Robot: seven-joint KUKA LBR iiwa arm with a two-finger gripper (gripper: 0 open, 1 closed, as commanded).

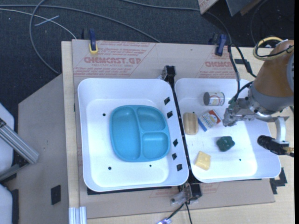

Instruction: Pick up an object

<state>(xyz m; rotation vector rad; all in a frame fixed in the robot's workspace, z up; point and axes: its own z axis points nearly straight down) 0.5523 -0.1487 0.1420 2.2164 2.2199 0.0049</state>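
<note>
Camera view gives us the gripper (230, 118) low in the right bin (243, 169), just beside a small red, white and blue packet (209, 120) whose long axis slants up-right. We cannot tell how it is set.

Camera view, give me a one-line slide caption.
Gripper hovers in the right bin near a small packet; blue plate sits in the left bin.
</note>
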